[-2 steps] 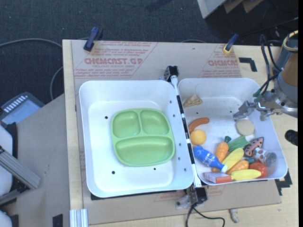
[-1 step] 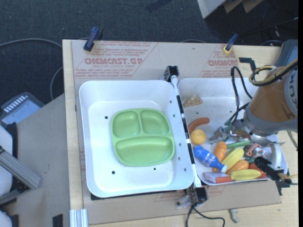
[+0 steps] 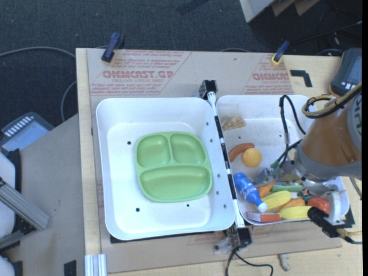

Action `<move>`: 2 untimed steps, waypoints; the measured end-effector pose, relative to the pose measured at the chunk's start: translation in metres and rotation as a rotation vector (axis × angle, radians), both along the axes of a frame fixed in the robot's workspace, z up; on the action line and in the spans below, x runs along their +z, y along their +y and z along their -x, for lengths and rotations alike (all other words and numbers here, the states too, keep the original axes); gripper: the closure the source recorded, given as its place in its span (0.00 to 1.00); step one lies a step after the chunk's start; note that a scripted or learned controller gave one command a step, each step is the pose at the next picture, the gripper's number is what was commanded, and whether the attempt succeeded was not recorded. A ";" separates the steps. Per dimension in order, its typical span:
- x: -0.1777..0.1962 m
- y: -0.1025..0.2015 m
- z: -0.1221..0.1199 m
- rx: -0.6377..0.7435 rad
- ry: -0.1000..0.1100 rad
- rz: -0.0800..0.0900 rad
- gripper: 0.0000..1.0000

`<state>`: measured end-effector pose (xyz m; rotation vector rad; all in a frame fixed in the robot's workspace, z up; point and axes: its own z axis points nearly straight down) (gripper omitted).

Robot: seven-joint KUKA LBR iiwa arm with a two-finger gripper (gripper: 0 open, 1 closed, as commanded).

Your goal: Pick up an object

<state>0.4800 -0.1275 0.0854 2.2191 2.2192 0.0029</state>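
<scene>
The right bin (image 3: pixel 256 101) holds several toy foods. An orange ball (image 3: pixel 252 157) lies beside a red sausage (image 3: pixel 238 150), with a tan piece (image 3: pixel 233 122) farther back. Along the front lie a blue bottle (image 3: pixel 247 190), a yellow corn cob (image 3: pixel 277 199), a yellow banana (image 3: pixel 296 212) and a carrot (image 3: pixel 266 189). My gripper (image 3: pixel 280 170) hangs low over this heap, just right of the orange ball, under the orange-banded wrist (image 3: pixel 330 140). The arm hides the bin's right part.
The left bin (image 3: pixel 112 154) holds a green divided plate (image 3: pixel 172 167). A black divider clamp (image 3: pixel 208 87) sits at the back between the bins. Blue clamps (image 3: pixel 111 46) grip the bench's far edge. A black cable (image 3: pixel 284 119) loops over the right bin.
</scene>
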 end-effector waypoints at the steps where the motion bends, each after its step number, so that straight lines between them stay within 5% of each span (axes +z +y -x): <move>1: 0.009 0.000 0.000 -0.001 0.000 0.000 1.00; 2: 0.099 0.075 -0.008 0.001 0.003 -0.002 1.00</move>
